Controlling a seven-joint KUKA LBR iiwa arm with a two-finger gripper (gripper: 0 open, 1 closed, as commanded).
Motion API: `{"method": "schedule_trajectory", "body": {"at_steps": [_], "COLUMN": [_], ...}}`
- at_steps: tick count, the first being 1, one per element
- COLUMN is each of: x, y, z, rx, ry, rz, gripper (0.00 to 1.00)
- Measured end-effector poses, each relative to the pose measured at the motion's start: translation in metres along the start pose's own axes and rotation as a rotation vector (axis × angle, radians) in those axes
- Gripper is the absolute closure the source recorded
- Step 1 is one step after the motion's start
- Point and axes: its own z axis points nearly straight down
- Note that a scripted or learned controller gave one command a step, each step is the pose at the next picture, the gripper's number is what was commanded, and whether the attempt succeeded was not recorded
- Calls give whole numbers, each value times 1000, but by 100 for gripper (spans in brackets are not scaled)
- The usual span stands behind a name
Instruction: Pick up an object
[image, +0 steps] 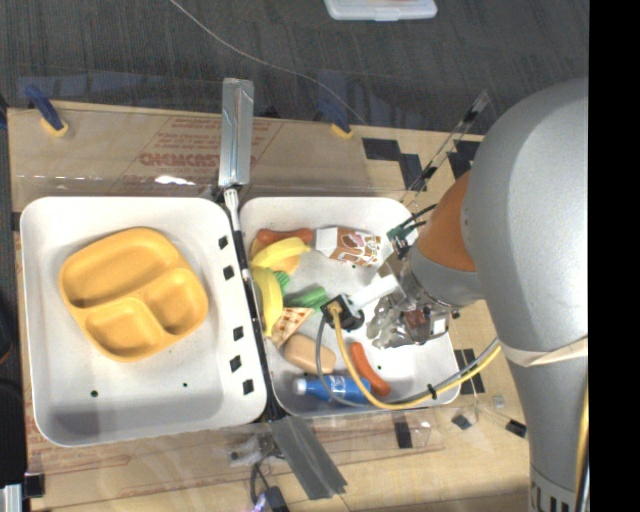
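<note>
The right bin holds a pile of toy food: a yellow banana, a green piece, a pizza slice, a tan bread roll, a red hot dog, a blue bottle lying along the front wall, and a printed packet at the back. My gripper hangs low over the right part of this bin, just right of the pile. The arm's grey body and orange band cover the bin's right side.
The left bin carries a yellow divided tray. A metal divider bar stands between the bins at the back. A yellow cable loops over the right bin's contents. Cardboard lines the bench behind.
</note>
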Motion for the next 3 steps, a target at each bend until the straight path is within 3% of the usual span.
{"method": "schedule_trajectory", "body": {"at_steps": [1, 2, 3], "x": [23, 90, 115], "y": [1, -14, 22], "z": [-46, -155, -306], "rx": [-3, -4, -6], "ry": [5, 10, 12], "rz": [-2, 1, -62], "gripper": [100, 100, 100]}}
